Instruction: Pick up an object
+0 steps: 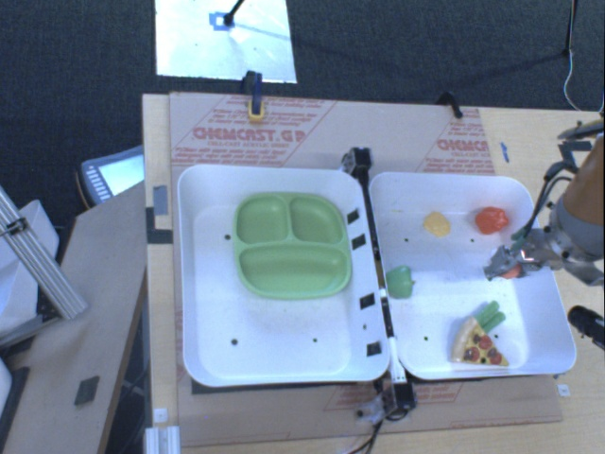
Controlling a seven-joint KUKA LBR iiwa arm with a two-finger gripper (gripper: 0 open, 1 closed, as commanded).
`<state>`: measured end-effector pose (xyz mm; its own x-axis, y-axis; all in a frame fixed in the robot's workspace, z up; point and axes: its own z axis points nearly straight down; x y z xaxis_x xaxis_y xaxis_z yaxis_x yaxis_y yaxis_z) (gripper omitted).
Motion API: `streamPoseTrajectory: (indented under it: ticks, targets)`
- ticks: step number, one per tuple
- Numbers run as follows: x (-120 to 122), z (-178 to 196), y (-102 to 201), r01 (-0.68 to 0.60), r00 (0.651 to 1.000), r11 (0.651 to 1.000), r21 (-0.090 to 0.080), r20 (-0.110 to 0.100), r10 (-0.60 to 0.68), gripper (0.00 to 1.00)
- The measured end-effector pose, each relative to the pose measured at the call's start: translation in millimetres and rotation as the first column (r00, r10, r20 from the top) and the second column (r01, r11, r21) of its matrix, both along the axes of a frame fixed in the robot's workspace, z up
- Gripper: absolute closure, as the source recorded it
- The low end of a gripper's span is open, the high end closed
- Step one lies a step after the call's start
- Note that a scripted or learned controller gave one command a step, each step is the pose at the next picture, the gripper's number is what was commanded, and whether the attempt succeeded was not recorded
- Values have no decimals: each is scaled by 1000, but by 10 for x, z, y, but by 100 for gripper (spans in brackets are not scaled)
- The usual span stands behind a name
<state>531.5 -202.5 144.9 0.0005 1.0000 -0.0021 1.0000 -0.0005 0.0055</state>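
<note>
Hovering low in the right bin (544,282), your tool (504,270) sits over a small orange piece (511,273); grip state can't be told. Red tomato (491,219) lies just beyond it, pizza slice (479,344) nearer you.

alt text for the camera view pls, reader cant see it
The gripper hangs low at the right side of the right bin, which holds a pizza slice toy, a red item, a yellow item and a green piece. The left bin holds a green divided plate.
</note>
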Motion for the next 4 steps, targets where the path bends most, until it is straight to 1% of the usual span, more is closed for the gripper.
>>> streamPoseTrajectory:
  ticks: [1,2,3,4]
  targets:
    - [114,500,9,-5,1000,1000,0,1,5,100]
    - [178,1130,-36,-5,1000,1000,-1,3,5,100]
    - [198,1144,583,-11,1000,1000,4,-2,11,100]
    - [285,1124,1038,-10,1000,1000,4,-3,10,100]
